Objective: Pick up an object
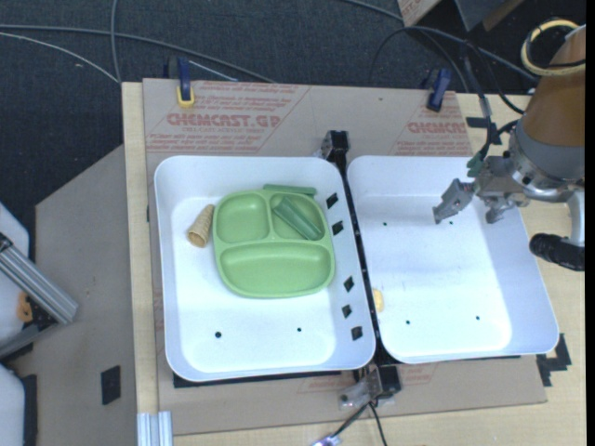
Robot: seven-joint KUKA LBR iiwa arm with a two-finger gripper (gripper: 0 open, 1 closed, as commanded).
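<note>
Above the right bin [521,337], near its far right corner, the gripper [474,204] hangs with its two fingers [450,203] spread apart and nothing between them. Across the divider, the left bin [186,342] holds a green sectioned plate [271,269]. A green stick [297,217] lies in the plate's upper right section, long axis running diagonally from upper left to lower right. A tan cone [200,226] lies just left of the plate, tip pointing toward the near edge

Left bin [186,342] holds a divided plate [274,249], a cone [200,226] touching its left side. Gripper [476,204] hangs over right bin [446,333], upper part.
</note>
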